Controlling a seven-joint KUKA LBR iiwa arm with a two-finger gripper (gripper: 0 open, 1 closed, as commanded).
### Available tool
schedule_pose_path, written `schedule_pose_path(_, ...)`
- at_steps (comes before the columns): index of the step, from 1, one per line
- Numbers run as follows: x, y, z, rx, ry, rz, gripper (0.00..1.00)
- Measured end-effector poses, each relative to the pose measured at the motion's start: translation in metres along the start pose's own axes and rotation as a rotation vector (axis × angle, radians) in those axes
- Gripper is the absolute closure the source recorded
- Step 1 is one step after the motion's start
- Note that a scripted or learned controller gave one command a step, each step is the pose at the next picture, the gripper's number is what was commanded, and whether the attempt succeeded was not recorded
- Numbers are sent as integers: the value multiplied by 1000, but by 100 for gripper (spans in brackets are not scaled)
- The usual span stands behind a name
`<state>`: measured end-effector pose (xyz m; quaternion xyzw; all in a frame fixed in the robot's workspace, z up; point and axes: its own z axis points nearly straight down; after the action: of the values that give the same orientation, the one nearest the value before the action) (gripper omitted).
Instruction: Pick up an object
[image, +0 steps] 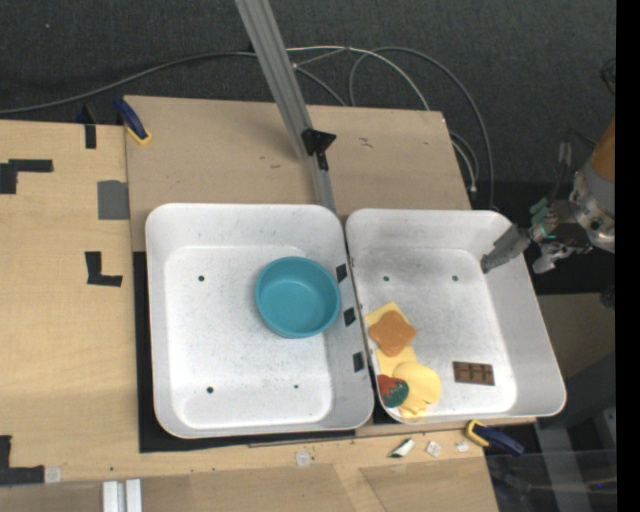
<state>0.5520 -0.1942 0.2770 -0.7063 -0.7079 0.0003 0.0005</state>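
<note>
My gripper (515, 263) hangs over the right rim of the right bin (440, 235), at its upper right corner. Its two fingers stand apart, open, with nothing between them. In the lower part of that bin lie an orange square slice (392, 330), a yellow piece (420, 382), a small red and green item (391, 389) and a brown chocolate bar (473, 374). All of these are well below and left of the gripper. A blue bowl (296, 297) stands upright in the left bin (190, 300).
A grey metal pole (285, 85) slants down from the top to the gap between the bins. Cables (430, 70) loop over the dark floor behind. Blue and yellow clamps (133, 120) sit on the wooden board's corners.
</note>
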Motion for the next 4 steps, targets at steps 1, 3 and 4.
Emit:
schedule_pose_path(1,0,0,0,0,0,0,0)
schedule_pose_path(3,-4,-2,110,7,1,1,0)
schedule_pose_path(4,-12,-9,162,6,0,2,0)
